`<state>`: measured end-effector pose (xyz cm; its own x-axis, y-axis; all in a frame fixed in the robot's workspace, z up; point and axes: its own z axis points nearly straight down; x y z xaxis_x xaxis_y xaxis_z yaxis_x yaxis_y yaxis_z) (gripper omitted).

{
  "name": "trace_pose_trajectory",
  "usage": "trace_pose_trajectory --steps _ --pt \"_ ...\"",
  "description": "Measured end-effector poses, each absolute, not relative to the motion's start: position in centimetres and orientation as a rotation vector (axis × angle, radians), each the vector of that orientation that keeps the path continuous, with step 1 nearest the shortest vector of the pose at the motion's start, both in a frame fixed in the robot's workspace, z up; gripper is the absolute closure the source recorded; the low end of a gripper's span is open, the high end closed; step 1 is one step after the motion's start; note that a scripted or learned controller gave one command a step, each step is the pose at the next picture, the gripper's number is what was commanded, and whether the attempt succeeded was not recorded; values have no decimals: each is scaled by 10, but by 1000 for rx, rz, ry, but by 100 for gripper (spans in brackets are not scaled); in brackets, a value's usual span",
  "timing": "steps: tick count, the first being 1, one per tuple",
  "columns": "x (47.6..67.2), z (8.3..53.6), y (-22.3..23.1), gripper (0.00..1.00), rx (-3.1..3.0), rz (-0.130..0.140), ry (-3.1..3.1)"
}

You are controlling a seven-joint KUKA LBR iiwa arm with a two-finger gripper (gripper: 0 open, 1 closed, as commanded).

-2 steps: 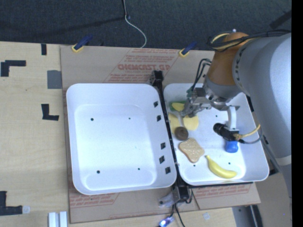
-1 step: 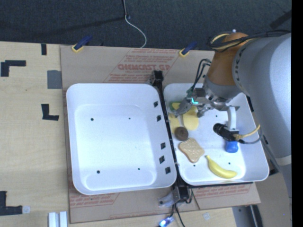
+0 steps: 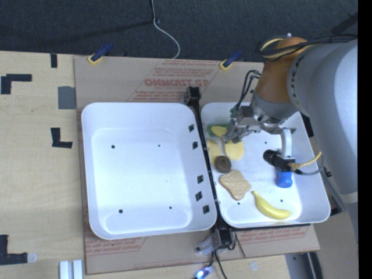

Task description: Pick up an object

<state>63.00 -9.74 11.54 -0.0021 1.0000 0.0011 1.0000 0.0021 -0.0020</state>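
Closest to the lens, a curved yellow plastic banana lies in the right-hand shallow white bin, a tan toast slice just beyond it. My claw hangs over pale yellow pieces by that bin's left wall; open or closed, I cannot tell.

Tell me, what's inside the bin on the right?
The right bin holds a banana, bread slice, brown lump, yellow pieces and a green piece. The arm covers the bin's far corner, hiding anything there.
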Motion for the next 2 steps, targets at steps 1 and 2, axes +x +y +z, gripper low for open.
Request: trace_pose_trajectory --steps 1,2 --pt "671 373 -73 100 -2227 -18 -2237" --pt "669 499 -1 100 -2217 -20 -2240"
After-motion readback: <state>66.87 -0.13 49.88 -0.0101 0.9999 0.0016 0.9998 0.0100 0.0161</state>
